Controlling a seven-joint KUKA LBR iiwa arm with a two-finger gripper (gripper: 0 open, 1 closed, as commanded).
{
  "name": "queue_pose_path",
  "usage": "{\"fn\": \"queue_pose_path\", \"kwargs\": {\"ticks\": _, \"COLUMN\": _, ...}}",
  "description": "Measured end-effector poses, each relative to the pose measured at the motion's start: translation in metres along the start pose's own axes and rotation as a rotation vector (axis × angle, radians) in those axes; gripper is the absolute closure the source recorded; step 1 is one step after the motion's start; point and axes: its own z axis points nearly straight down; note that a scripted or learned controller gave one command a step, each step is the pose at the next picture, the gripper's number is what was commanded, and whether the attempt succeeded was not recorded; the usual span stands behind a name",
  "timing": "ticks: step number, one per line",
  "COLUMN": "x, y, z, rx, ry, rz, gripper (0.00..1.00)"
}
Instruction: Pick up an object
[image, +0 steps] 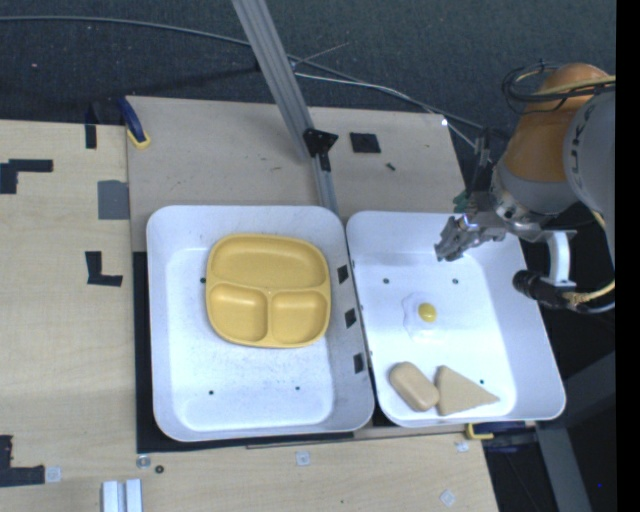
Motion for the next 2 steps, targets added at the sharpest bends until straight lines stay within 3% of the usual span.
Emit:
{"fn": "queue_pose_path", "kwargs": {"ticks": 1, "x": 0.000, "y": 0.001, "z": -0.032, "rx": 0.002, "ry": 0.001, "rz": 0.000, "gripper": 1.00}}
{"fn": "queue_pose_path", "kwargs": {"ticks": 2, "x": 0.052, "y": 0.010, "z": -0.042, "rx": 0.003, "ry": 0.003, "rz": -0.005, "gripper": 1.00}}
